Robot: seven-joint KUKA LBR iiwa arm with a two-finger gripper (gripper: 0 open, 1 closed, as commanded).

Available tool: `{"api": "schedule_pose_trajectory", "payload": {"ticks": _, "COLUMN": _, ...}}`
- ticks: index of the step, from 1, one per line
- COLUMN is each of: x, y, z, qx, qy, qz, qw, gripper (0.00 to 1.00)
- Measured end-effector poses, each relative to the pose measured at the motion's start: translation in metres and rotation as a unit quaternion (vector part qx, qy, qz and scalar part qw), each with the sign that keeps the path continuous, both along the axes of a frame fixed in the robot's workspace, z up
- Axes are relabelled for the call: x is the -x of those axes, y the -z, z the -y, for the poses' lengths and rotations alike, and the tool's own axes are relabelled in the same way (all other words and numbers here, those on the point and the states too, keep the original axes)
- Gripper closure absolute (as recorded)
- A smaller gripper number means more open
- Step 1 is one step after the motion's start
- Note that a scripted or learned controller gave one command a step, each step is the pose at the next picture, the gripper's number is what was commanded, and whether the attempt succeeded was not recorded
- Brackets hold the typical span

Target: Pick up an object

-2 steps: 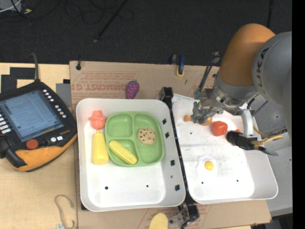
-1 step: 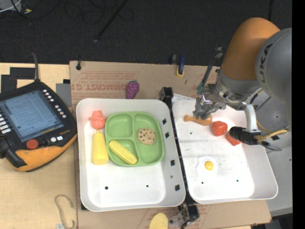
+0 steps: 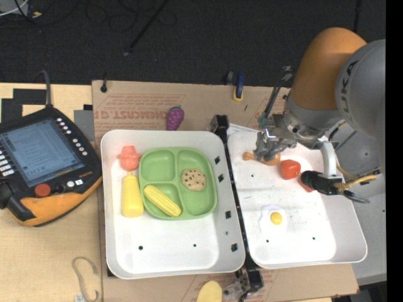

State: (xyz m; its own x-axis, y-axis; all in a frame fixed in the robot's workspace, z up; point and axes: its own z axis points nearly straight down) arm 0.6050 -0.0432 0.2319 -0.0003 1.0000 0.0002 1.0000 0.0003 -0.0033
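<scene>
My gripper (image 3: 268, 148) hangs low over the far left part of the right bin (image 3: 340, 244). Right under it lies a small orange piece (image 3: 269, 158), partly hidden by the gripper, and I cannot tell whether it is gripped. A red toy vegetable (image 3: 289, 168) sits just to the right of it. A toy fried egg (image 3: 274, 218) lies nearer the front of the same bin.
The left bin (image 3: 164, 257) holds a green divided plate (image 3: 209, 197) with a cookie (image 3: 193, 179) and a corn cob (image 3: 162, 200), beside a yellow bottle (image 3: 131, 195) and a pink toy (image 3: 128, 158). A purple toy (image 3: 175, 117) lies behind the bins. A teach pendant (image 3: 44, 162) sits at left.
</scene>
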Motion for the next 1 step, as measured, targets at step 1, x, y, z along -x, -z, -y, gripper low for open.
{"api": "schedule_pose_trajectory", "payload": {"ticks": 1, "x": 0.0009, "y": 0.0107, "z": -0.0013, "qx": 0.0002, "qy": 0.000, "qz": 0.000, "qw": 1.0000, "gripper": 1.00}}
